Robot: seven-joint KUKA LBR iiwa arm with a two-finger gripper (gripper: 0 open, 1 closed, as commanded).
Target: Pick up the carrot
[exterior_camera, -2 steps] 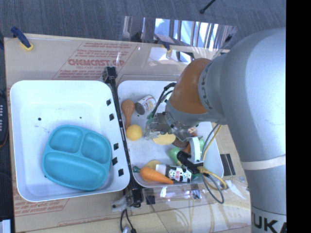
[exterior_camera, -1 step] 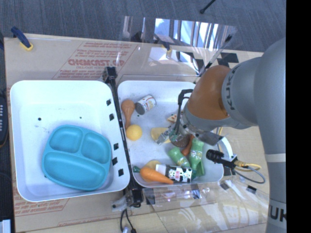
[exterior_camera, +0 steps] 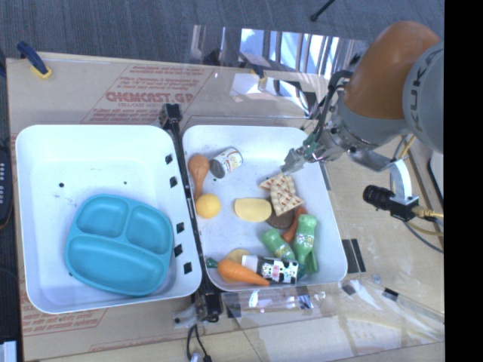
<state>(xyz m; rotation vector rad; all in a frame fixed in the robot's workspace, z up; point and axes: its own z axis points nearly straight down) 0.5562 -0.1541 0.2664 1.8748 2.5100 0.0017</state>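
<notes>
Down in the right bin, near its front wall, lies the carrot: bright orange, tapered, stretched nearly flat across the floor with its thick end to the left, where a dab of green top shows, and its narrow end pointing right. It sits tucked against a black-and-white patterned bottle lying on its side just behind it, and a yellow piece peeks out above them both.

Up at the bin's far right corner hovers the gripper, well apart from the carrot, and nothing sits between its fingers; whether they stand apart or together, I cannot tell from here. The grey arm with its orange band looms in from the right.

Around the bin: a waffle-patterned cracker just below the gripper, a yellow oval piece beside it, a small yellow ball, a tan pear-shaped piece against the left wall, a little tin can tipped over, and green bottles leaning together near the right wall.

The left bin carries a blue divided plate toward its front. Both bins rest on a pale wooden bench under a clear sheet printed with red lettering. Beyond it runs dark grey carpet, and black cables trail off at the right.
</notes>
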